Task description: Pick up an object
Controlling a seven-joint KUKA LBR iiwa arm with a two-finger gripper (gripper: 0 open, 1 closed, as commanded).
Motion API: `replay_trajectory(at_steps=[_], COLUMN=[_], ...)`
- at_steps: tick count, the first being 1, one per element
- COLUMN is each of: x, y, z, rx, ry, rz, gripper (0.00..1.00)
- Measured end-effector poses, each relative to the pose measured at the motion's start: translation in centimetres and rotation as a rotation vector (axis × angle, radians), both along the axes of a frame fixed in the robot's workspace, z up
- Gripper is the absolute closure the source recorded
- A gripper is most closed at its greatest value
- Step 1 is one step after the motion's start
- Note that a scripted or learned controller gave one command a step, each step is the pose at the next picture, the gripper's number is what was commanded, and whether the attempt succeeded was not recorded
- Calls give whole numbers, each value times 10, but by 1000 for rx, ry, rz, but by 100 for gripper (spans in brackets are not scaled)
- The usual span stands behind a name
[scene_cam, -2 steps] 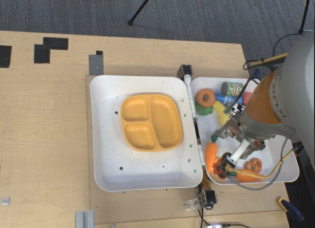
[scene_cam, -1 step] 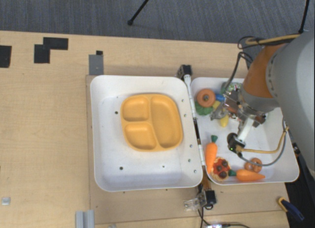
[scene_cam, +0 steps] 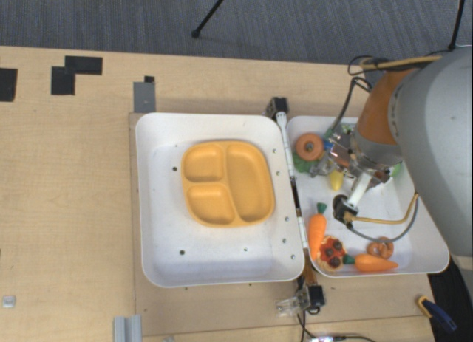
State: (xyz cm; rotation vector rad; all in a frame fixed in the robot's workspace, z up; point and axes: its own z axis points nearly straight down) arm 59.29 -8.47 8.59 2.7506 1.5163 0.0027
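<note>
Gripper (scene_cam: 338, 160): low in the upper part of the right bin (scene_cam: 417, 255), among the toys; spread or pressed together, impossible to tell here.
Nearest object: small yellow piece (scene_cam: 336, 180), just beside the gripper, toward the view's bottom.
Second candidate: orange ring toy (scene_cam: 308, 146), near the gripper, to the view's left.
Long axis: not clear for the yellow piece; carrot (scene_cam: 316, 233) farther down, lying along the bin's left wall.
Left bin (scene_cam: 170, 252): yellow divided plate (scene_cam: 225, 183), well apart.
Writing: none readable.
</note>
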Motion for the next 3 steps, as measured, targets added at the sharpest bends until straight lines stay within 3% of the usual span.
replay_trajectory(at_steps=[1,2,3], x=[2,2,-7], y=[1,1,1], z=[11,11,1], rx=[-1,-1,-2], ry=[-5,-4,-3], rz=[7,7,184], gripper=[100,0,0])
